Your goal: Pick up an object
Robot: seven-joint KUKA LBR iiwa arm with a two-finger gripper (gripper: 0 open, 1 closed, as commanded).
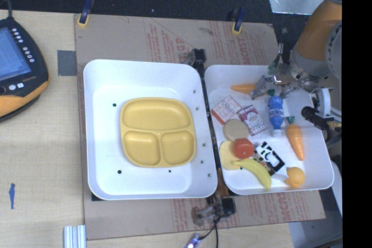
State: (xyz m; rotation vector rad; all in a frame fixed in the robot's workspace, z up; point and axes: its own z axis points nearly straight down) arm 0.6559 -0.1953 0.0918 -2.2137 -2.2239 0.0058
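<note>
My gripper (273,85) hangs over the far part of the right bin (325,177), its fingers spread open with nothing between them. Just below it lies a blue bottle (275,113), and to its left a small orange carrot (243,89). The same bin holds two red-and-white packets (226,108), a tan round piece (235,129), a red tomato (243,148), a banana (256,170), a black-and-white item (268,155), a larger carrot (296,141) and a small orange fruit (295,177).
The left bin (96,78) holds a yellow divided plate (157,130). A teach pendant (14,67) lies on the bench at far left. Blue clamps (86,10) pin the cardboard sheet at the back.
</note>
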